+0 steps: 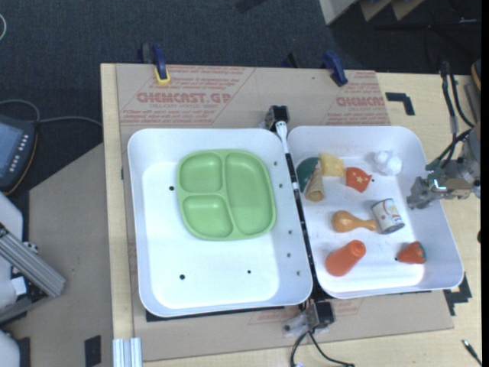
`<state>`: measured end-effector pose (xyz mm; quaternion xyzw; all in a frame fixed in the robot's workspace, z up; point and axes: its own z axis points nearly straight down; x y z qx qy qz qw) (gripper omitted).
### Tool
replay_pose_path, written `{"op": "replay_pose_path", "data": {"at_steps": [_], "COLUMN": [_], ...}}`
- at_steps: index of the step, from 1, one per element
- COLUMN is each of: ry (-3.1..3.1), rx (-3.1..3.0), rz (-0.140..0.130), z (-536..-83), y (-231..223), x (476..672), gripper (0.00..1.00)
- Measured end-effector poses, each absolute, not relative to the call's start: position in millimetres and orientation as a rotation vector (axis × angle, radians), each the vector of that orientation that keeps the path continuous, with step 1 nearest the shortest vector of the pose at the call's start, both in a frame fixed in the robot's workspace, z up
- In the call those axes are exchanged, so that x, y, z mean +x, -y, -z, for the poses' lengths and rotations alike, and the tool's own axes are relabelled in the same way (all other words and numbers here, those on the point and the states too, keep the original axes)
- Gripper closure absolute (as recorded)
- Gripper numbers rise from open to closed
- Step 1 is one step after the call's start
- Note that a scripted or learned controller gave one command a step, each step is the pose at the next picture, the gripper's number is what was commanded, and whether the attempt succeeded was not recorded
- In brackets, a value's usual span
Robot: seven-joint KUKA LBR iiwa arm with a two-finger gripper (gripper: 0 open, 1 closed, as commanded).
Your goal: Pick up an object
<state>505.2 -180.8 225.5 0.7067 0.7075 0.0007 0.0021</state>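
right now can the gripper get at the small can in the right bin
Probably yes. The gripper sits at the right bin's right rim, and the small can lies just inward of it with bare bin floor between them. The orange gourd-shaped toy touches the can's far side, which could crowd a grasp.

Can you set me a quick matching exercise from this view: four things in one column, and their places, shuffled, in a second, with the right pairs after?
Things:
1. green divided plate
2. small tin can
3. gripper
4. orange carrot-shaped toy

Places:
A. over the right bin's right rim
B. in the left bin
C. near the front of the right bin
D. middle of the right bin, beside the tan pear-shaped toy

Pairs: 1-B, 2-D, 3-A, 4-C
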Motion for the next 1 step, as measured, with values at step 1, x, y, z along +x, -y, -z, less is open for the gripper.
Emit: {"op": "replay_pose_path", "data": {"at_steps": [1], "ry": [-2.229], "rx": [2.216], "rz": [-0.002], "z": [-235.7], "y": [128.5], "x": [503.8], "gripper": [1.0]}}
